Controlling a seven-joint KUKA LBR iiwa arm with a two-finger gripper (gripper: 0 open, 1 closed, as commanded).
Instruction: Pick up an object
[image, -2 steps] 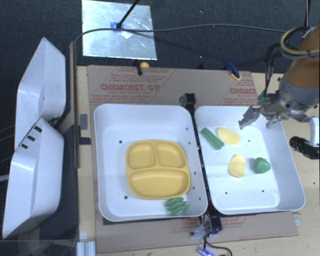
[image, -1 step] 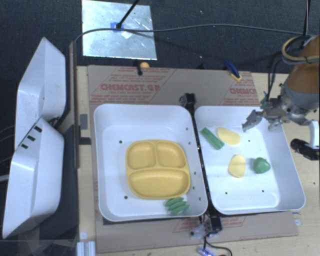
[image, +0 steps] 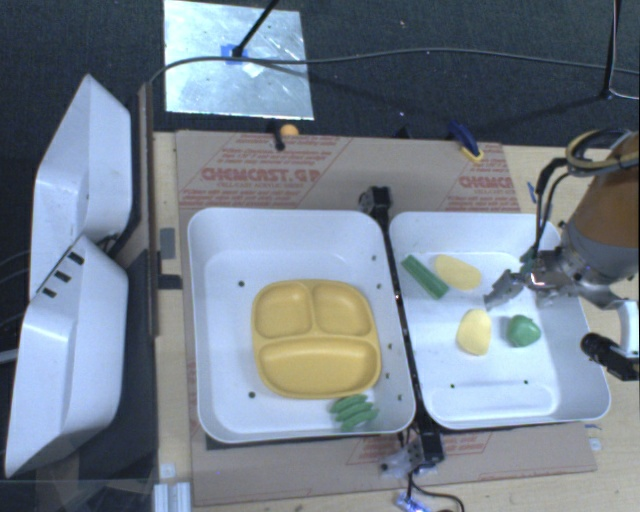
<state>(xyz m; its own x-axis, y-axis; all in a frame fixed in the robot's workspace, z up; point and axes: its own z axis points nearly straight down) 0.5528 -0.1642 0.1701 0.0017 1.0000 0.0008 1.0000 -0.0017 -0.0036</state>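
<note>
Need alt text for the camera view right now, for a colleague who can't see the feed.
The arm's claw hovers in the right bin, above a yellow lemon-like piece and a green piece, with a green stick and a second yellow piece further back. The left bin holds a yellow divided plate and green pea pods.

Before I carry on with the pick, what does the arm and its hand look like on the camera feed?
The arm enters from the right: a broad orange band above a grey wrist section, with dark and yellowish cables looping along its upper side. The hand is grey metal, ending in slim, dark-tipped fingers. A small reddish-pink light glows on its body. No markings are readable.
</note>
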